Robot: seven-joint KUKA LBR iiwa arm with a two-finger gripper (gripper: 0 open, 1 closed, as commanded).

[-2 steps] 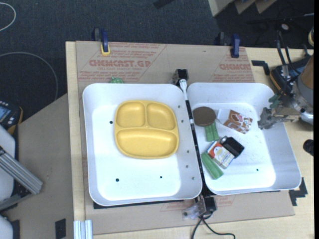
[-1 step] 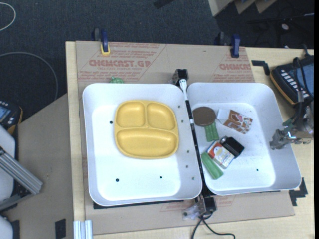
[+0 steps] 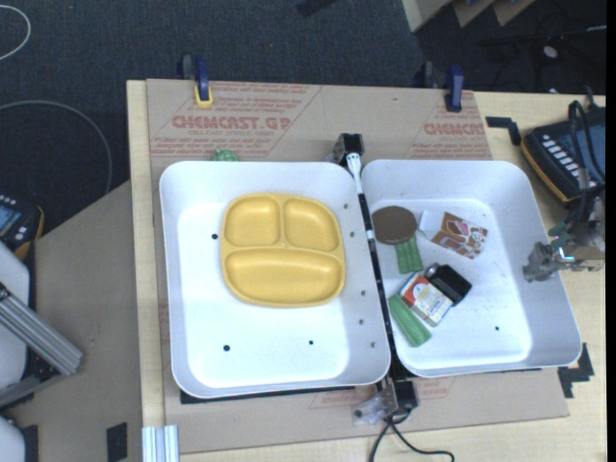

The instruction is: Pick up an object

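1. Your hand [image 3: 547,261] sits at the right bin's [image 3: 500,345] right rim, well apart from the objects; I cannot tell its state.
2. The small packet [image 3: 429,299] lies touching the black block [image 3: 449,281] and green pieces [image 3: 409,320].
3. Crowding could make you pinch two or slip off.

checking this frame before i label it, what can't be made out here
- Gripper, camera view: small and blurred at the right bin's edge; finger state unreadable.
- Arm: cut off by the right frame edge.
- Green pieces: partly covered by the black-and-red packet; whether one item or two is unclear.
- Print on the small card: too small to read.
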